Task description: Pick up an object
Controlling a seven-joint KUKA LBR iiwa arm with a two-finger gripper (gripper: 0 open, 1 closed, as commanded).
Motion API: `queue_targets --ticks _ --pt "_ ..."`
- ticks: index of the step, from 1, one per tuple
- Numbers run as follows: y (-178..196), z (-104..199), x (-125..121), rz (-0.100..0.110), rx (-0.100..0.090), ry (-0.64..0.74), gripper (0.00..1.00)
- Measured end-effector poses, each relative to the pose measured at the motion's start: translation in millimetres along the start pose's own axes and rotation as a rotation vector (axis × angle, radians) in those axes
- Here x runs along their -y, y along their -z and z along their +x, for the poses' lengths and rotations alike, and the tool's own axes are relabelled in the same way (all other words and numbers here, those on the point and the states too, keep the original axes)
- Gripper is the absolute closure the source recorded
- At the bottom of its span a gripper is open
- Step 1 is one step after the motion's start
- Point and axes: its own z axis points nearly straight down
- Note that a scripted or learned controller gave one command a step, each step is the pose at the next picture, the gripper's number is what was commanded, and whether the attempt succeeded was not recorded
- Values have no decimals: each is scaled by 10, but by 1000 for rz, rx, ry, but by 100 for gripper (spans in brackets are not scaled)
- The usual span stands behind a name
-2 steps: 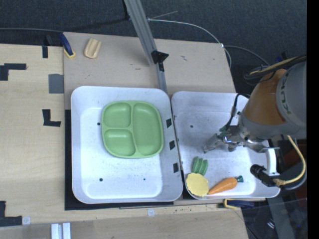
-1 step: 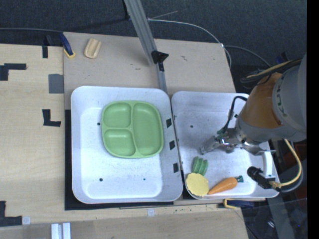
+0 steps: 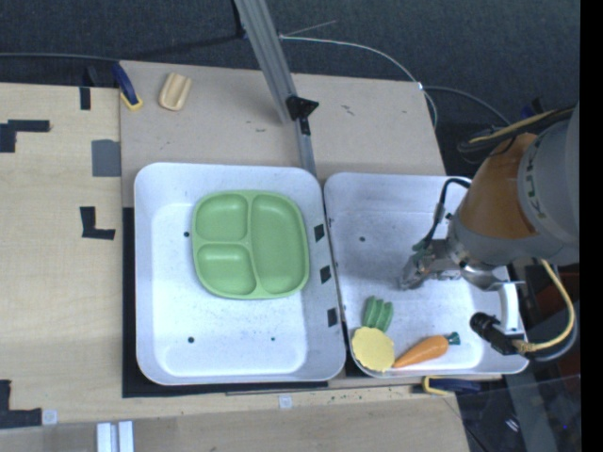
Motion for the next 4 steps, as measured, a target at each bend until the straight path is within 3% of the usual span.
queue_targets --ticks 2,4 --pt "1041 -66 -41 -5 1 -1 100" --pt "1194 1040 -257 -2 -2 4 100"
